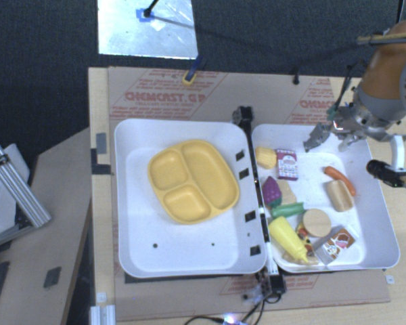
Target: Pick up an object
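Starting at the left of the bench, the left bin [132,249] holds a yellow divided plate [193,180] with three compartments, lying flat near the bin's middle and turned at an angle to its walls. A row of black clips [254,215] runs along the seam where the two bins meet. Just across that seam, the right bin [382,239] carries all the small toy food. Against its left wall sit a pale yellow lump [265,157], below it a purple eggplant [271,191], then a green piece [287,209] and a yellow squeeze bottle [288,239] lying slanted toward the near corner. Beside the yellow lump stands a small pink-and-white carton [287,164]. Further right lie a round tan disc [317,222], touching a brown-and-white packet [333,244] near the front wall, then a tan bread-like block [339,195] with an orange carrot [339,179] just above it, the two close or touching. At the far right the grey arm with its orange band [392,63] comes in over the bin's back right corner. The gripper [331,137] hangs above the bin's rear edge, well apart from the carrot and the carton, with nothing visible between its fingers; whether those fingers are spread or closed cannot be told from this angle.
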You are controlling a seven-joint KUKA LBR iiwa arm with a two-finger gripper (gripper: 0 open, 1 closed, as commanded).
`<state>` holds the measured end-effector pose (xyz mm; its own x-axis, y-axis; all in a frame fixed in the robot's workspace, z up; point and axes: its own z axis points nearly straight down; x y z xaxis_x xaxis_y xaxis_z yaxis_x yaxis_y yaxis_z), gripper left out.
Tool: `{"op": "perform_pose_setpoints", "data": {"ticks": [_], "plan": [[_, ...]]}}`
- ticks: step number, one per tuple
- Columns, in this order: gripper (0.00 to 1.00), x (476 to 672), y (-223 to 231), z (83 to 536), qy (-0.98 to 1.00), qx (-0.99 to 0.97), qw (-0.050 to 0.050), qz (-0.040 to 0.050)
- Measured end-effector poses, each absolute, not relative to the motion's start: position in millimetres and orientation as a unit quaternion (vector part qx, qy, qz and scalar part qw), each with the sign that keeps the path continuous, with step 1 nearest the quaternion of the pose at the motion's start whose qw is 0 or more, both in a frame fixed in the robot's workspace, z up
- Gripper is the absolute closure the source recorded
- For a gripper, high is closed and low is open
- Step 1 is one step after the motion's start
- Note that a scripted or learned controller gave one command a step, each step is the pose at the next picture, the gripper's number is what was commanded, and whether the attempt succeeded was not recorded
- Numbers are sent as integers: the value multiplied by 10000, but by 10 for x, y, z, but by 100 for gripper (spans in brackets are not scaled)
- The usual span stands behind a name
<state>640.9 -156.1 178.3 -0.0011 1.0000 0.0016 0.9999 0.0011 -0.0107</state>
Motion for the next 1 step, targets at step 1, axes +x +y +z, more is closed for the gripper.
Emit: {"op": "perform_pose_setpoints", "data": {"ticks": [1], "plan": [[0, 6440, -1560, 1858, -7082, -7060, -8, -5]]}}
